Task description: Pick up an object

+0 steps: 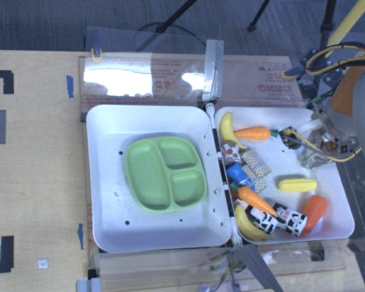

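The right bin [344, 224] holds several toy foods. A yellow banana [226, 128] and an orange carrot [252, 134] lie at its far left. Below them are a checkered packet [255, 163] and a blue-capped bottle [236, 174]. A yellow corn cob [297, 185] lies mid-right, with a red-orange pepper [315, 210] near the front right corner. A second carrot [255, 198], a black-and-white cow-patterned bottle [280, 218] and another banana [248, 228] crowd the front. My gripper [310, 156] hangs low over the bin's right side, just above the corn cob, trailing yellow cables.
The left bin [103, 126] carries a green divided plate [166, 174]. A clear plastic wall [146, 72] with a taped post [213, 72] stands behind both bins. The grey arm [353, 96] comes in from the right edge. Wooden bench lies to the left.
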{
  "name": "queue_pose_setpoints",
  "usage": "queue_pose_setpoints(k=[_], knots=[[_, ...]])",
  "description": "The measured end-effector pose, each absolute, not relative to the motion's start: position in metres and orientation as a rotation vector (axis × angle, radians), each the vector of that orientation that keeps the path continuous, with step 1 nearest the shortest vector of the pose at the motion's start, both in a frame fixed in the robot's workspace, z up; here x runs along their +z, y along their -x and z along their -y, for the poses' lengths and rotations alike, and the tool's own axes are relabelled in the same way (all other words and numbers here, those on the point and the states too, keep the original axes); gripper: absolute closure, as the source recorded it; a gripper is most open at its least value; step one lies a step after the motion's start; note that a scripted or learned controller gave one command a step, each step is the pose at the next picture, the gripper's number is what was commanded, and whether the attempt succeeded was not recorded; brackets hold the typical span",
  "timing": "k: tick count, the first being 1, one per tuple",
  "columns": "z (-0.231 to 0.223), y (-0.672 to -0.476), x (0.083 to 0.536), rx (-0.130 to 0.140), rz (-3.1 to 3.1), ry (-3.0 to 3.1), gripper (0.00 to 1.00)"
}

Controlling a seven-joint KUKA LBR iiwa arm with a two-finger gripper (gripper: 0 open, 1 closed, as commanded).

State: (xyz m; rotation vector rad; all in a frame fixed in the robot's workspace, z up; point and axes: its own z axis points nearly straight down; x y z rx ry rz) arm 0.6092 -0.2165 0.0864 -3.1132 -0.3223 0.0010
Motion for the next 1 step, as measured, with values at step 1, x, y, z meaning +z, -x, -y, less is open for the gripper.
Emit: queue_pose_setpoints(k=[1], knots=[[0.2171,-0.6185,0.0847,0.02,0.321,3.109,1.0]])
